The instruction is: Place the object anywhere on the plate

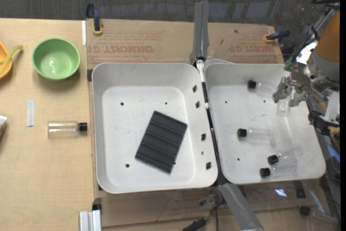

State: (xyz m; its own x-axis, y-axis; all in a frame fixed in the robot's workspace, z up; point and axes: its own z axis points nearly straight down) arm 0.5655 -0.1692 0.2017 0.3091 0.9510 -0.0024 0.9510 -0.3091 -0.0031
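Camera view: you see gripper (285, 96) at 3 o'clock over right bin (227, 170), fingers pinching clear vial (283, 108), lifted for carry; dark ribbed plate (161, 141) waits in left bin (102, 116), 8 o'clock.

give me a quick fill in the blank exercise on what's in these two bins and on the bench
1. The dark ribbed plate lies in the ____ bin as the camera sees it.
2. The clear vials in the right bin have caps coloured ____.
3. The bowl on the wooden bench is ____ in colour.
4. The gripper hangs over the ____ bin.

Missing words: left; black; green; right
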